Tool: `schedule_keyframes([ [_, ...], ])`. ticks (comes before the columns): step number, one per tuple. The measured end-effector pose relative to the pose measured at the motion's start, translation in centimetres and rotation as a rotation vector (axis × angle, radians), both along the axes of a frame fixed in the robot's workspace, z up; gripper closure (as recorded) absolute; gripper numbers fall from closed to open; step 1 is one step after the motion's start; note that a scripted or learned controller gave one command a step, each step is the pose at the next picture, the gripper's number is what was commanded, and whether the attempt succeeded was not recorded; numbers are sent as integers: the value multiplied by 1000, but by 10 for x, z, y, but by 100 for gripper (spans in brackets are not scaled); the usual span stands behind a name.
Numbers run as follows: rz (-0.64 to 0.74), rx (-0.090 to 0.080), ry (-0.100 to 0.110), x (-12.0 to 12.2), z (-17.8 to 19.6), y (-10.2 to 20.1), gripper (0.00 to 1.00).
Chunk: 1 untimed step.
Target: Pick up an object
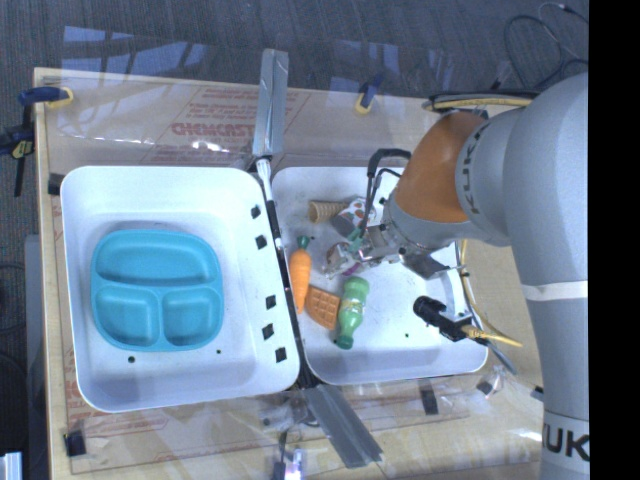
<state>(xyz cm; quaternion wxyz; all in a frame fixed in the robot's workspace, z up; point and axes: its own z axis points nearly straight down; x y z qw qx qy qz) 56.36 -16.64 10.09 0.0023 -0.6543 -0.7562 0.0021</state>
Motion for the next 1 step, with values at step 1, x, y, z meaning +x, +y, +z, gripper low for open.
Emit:
schedule_keyframes([
  [1,-16,0,-6,22,128,43,100],
])
